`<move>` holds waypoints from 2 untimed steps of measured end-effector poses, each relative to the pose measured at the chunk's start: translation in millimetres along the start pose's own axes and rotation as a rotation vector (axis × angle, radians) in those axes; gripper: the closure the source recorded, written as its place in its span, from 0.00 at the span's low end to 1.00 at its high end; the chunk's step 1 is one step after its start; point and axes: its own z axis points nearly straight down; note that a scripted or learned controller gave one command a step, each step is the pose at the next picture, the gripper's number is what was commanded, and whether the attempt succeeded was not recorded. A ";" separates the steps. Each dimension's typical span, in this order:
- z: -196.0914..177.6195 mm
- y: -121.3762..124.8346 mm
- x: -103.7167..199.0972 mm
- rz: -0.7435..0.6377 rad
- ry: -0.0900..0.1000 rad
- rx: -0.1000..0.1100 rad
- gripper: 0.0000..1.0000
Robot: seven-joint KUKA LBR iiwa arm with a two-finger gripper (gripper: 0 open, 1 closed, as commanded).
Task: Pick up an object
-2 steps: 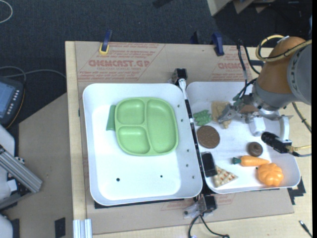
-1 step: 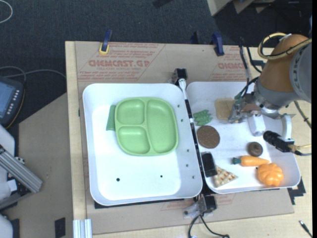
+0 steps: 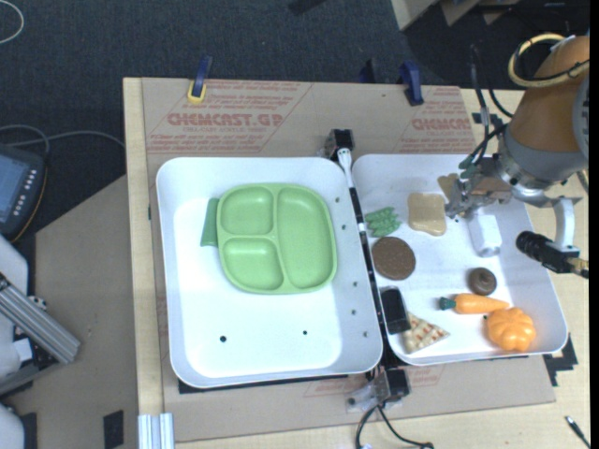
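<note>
Approach step: your gripper hovers just right of the bread slice, fingers unclear, can't tell. Next, descend and close on it.

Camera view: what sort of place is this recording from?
Likely a robotics lab bench: two white bins sit on a clamped board, toy food like a carrot lies in the right bin, and cables run across the floor.
</note>
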 end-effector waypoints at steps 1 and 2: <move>-63.5 0.6 5.1 -0.001 0.000 -0.002 1.00; -67.6 1.3 5.3 0.000 0.001 0.003 1.00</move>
